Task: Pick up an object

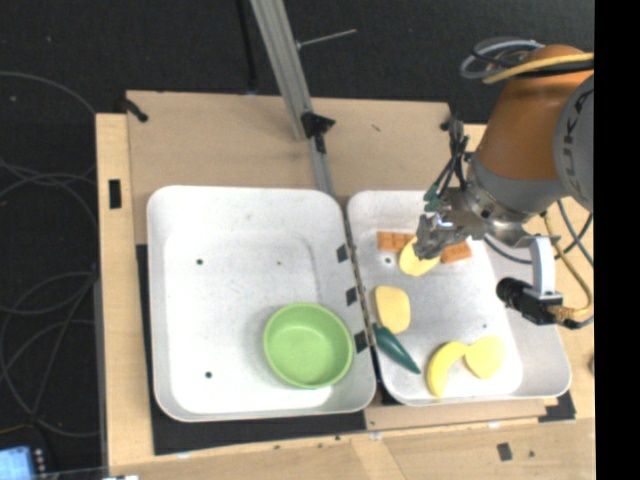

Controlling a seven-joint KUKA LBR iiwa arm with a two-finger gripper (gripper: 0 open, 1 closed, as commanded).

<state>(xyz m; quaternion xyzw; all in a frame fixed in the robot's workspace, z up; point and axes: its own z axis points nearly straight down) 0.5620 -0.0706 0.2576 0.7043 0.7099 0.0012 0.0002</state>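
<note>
Yellow, a flat rounded plastic piece (pixel 416 263) lies in the right white bin (pixel 520 363) beside an orange block (pixel 397 242), directly under the end effector (pixel 434 236); whether it grips is unclear.

One fixed cam, up high, looking down at a slant.
Takes in the whole bench (pixel 250 138) from pretty far back: left bin (pixel 180 268) and right bin (pixel 520 368) side by side mid-frame, arm (pixel 530 138) coming in from the right, dark floor across the top and down the left.
</note>
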